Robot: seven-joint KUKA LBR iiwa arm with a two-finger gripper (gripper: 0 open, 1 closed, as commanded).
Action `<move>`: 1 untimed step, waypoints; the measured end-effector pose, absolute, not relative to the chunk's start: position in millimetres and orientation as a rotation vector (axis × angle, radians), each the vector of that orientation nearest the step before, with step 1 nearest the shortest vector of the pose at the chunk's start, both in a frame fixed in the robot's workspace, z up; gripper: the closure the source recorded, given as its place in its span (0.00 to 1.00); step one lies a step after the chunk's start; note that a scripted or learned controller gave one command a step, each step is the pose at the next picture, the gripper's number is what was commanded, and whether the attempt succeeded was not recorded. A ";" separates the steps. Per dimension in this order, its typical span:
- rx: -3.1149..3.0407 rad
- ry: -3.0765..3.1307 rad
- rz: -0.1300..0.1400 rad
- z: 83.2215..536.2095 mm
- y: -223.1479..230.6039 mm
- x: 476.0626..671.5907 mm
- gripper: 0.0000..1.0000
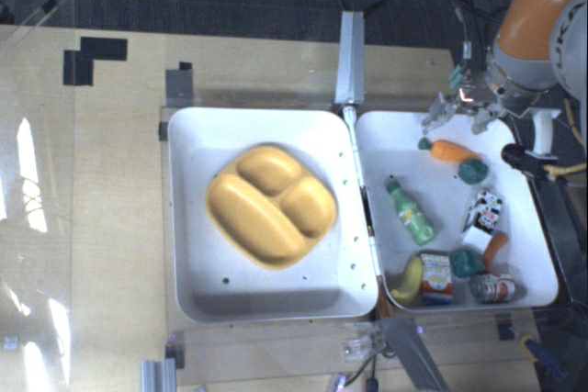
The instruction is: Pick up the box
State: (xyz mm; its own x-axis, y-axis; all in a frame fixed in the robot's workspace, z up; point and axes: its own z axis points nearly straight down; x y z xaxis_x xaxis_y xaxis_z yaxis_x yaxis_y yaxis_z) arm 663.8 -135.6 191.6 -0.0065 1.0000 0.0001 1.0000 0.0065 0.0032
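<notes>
Gripper point(459, 113) fingers spread, holding nothing, over right bin point(542, 239) far edge | box point(435, 277) at near edge beside banana point(405, 281)

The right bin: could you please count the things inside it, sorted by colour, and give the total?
Orange: 2, carrot, small piece
Green or teal: 3, bottle, teal lump, teal piece
Yellow: 1, banana
Black and white: 1, carton
Multicoloured: 2, box, can
Total in the right bin: 9
</notes>
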 end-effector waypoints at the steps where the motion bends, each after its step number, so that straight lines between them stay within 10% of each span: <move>1: 2.239 2.195 0.010 87.5 -106.8 610.9 0.00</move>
